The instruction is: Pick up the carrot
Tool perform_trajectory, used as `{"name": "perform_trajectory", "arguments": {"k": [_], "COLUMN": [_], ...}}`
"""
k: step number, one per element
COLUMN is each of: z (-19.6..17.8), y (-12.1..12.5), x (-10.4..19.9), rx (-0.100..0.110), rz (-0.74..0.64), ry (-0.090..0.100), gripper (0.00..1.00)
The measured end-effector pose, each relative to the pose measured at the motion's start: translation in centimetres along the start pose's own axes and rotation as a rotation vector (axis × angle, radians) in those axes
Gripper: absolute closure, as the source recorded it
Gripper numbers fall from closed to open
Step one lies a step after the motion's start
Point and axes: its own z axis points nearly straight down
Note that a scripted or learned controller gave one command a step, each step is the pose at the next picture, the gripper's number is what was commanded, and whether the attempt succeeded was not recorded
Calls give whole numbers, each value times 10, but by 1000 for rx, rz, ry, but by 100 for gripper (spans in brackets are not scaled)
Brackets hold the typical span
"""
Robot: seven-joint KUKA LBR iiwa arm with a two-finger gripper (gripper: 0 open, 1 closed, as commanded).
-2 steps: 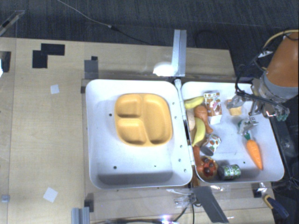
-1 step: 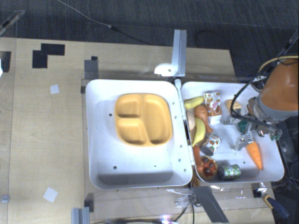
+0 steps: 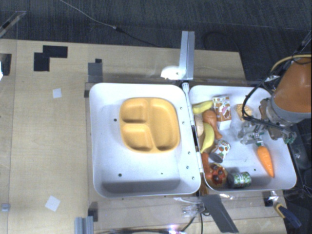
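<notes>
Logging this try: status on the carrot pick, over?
Gripper low in right bin, just above carrot's top. Carrot lying loose on bin floor, not gripped. Green can nearby, not blocking.

1. The arm (image 3: 292, 89) enters from the right of the camera view, its widest visible section a rounded orange band with a smooth, glossy shell.
2. Below the band sits a grey wrist collar (image 3: 282, 112), ringed and darker along its lower rim.
3. A black cable (image 3: 249, 97) loops out from the wrist in a curve on its left side; a yellow and a black lead (image 3: 287, 60) arc over the top of the orange section.
4. The gripper (image 3: 249, 134) is a cluster of pale grey metal and dark fittings, with a small green spot near its right side; finer detail is blurred.
</notes>
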Motion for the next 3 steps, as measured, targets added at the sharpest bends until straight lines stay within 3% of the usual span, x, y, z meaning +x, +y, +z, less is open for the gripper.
{"name": "perform_trajectory", "arguments": {"k": [1,2,3], "z": [11,-36,-95], "y": [2,36,26], "x": [60,67,65], "rx": [-1,-7,-4], "rz": [-77,-268,-137], "ry": [5,11,9], "gripper": [100,100,100]}}
